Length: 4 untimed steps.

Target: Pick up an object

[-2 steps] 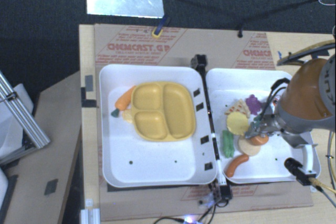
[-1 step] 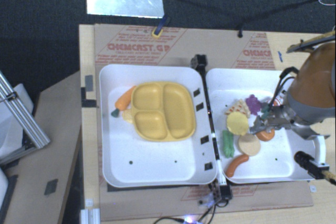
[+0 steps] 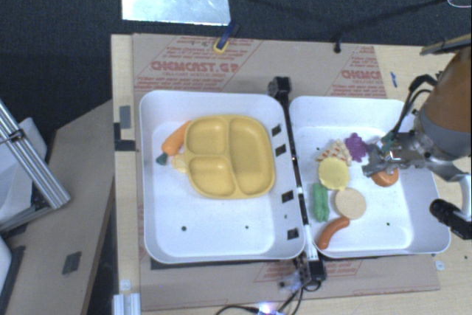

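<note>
My gripper (image 3: pixel 383 161) hangs low over the right bin (image 3: pixel 420 232), near its right side. Just beneath and in front of it lies an orange round toy (image 3: pixel 386 178), partly hidden by the gripper. To the left in the same bin lie purple grapes (image 3: pixel 356 146), a pale crinkled piece (image 3: pixel 333 152), a yellow disc (image 3: pixel 333 173), a beige disc (image 3: pixel 349 203), a green pickle (image 3: pixel 320 201) and an orange sausage (image 3: pixel 332 231).
The left bin (image 3: pixel 214 240) holds a yellow divided plate (image 3: pixel 225 156), with a carrot (image 3: pixel 174 139) at the plate's left edge. A black divider (image 3: pixel 292 166) runs between the bins. The arm's dark base part (image 3: pixel 451 217) sits at the right bin's right rim.
</note>
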### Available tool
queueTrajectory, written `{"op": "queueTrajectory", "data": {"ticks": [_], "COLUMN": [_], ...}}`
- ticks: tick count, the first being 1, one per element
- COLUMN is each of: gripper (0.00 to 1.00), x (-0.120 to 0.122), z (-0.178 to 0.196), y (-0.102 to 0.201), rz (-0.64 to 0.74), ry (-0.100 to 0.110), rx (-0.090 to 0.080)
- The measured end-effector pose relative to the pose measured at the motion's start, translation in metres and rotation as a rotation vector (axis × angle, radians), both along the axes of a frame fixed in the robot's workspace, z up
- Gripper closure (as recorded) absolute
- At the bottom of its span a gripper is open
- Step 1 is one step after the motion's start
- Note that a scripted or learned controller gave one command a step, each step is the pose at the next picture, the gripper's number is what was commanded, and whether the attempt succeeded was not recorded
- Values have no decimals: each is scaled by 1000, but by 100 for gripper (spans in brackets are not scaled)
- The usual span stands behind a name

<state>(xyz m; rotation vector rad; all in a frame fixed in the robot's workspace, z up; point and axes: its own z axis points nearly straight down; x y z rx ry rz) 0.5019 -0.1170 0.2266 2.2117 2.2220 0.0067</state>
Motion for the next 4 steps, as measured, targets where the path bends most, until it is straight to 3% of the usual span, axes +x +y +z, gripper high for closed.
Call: {"op": "queueTrajectory", "data": {"ticks": [1, 3, 4], "gripper": [100, 100, 100], "x": [-7, -5, -19], "z": [-11, -1, -7], "y": [55, 73, 87], "rz": [4, 1, 1], "ry": [7, 6, 7], "rx": [4, 2, 2]}}
